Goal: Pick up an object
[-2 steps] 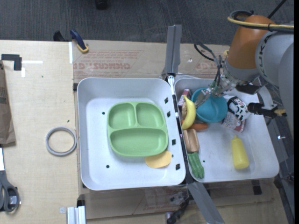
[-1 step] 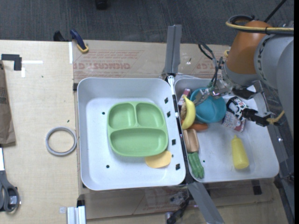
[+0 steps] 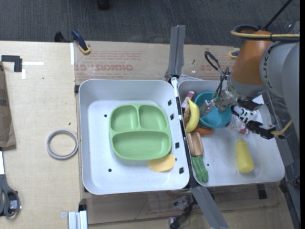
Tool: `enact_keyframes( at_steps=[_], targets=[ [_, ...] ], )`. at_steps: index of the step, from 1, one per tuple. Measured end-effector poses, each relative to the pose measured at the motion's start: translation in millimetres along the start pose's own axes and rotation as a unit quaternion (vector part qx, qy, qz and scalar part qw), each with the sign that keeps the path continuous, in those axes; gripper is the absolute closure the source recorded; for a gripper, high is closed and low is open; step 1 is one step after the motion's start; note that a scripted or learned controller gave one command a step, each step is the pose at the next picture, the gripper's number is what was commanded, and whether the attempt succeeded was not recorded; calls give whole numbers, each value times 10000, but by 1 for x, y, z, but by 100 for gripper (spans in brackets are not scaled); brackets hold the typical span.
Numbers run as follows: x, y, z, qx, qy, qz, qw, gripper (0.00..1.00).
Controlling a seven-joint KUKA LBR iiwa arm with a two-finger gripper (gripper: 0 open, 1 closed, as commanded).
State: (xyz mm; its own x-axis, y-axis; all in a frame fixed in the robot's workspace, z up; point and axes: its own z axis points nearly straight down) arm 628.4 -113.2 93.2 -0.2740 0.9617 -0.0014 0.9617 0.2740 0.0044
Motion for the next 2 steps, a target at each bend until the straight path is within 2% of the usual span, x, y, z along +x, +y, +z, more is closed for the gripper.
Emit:
enact_keyframes(
  at_steps=[1, 2],
  targets=[
    [-39, 19, 2, 78, 40, 425, 9991, 0],
    [-40, 21, -6, 42, 3, 407, 9992, 100]
  ],
)
